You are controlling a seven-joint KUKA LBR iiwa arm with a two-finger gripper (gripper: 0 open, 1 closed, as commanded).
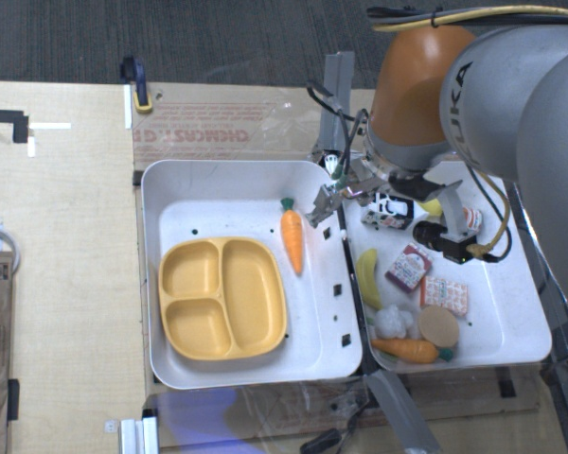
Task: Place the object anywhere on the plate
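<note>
An orange carrot (292, 240) with a green top lies on the floor of the left bin (170, 197), just right of the yellow three-compartment plate (224, 297) and apart from it. My gripper (328, 203) hangs over the wall between the two bins, a little right of and above the carrot's green end. Its fingers (318, 216) look spread, with nothing between them. The grey arm with its orange band (417, 74) covers the upper part of the right bin.
The right bin (511, 334) holds a banana (367, 277), a red packet (407, 268), a pink and white box (445, 294), a second carrot (407, 350), a tan disc (438, 327) and a black and white toy (388, 214). Cardboard (218, 126) lies behind the left bin.
</note>
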